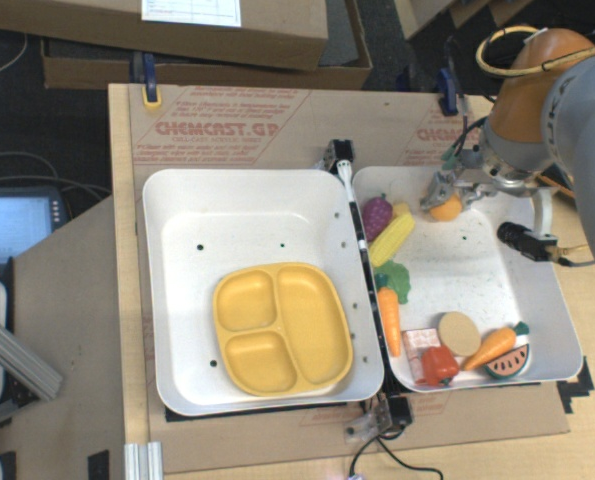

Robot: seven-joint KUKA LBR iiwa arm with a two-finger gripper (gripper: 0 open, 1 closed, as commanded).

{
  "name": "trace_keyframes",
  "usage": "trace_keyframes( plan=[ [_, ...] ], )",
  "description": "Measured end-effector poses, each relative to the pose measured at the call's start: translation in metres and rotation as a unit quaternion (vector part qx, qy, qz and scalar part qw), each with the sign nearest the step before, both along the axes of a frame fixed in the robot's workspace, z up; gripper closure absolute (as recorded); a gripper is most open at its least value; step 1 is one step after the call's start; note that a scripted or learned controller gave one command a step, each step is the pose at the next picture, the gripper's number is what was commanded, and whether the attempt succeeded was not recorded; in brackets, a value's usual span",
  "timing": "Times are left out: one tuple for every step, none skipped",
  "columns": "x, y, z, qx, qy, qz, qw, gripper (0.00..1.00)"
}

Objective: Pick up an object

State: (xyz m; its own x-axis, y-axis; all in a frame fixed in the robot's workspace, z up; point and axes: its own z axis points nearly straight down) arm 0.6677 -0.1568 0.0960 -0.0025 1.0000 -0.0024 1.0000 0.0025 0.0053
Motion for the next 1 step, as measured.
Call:
trace_keyframes(
  plan=[
    [-0.0759,0.0886,0.0940,0.0036,0.003,0.002,1.0000,1.00]
  ],
)
